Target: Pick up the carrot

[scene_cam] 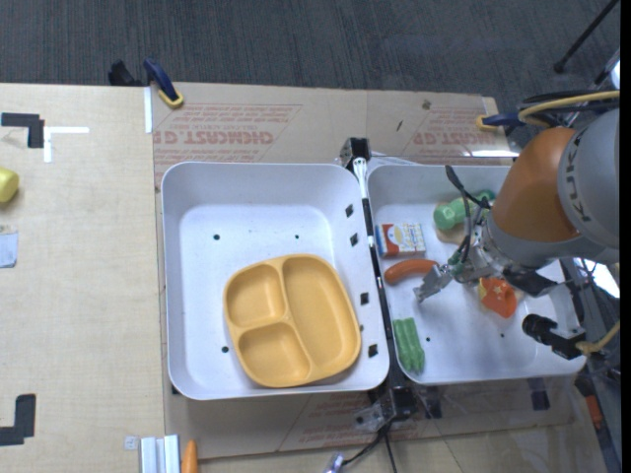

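Note:
In the right bin (463, 363) lies a long orange-red piece (408, 270) that I take for the carrot, flat near the left wall and just below a small carton (401, 236). My gripper (433, 285) hangs low over the bin floor, just right of and slightly below that piece's right end. Nothing is visibly held in it. A second, chunkier orange-red piece (498, 298) lies to the right of the gripper, partly under the arm's wrist.
A green toy (449, 214) sits at the back of the right bin and a green pod (408, 345) near its front left. The left bin (197, 264) holds a yellow divided plate (293, 319). The arm's orange band (537, 190) covers the right bin's right side.

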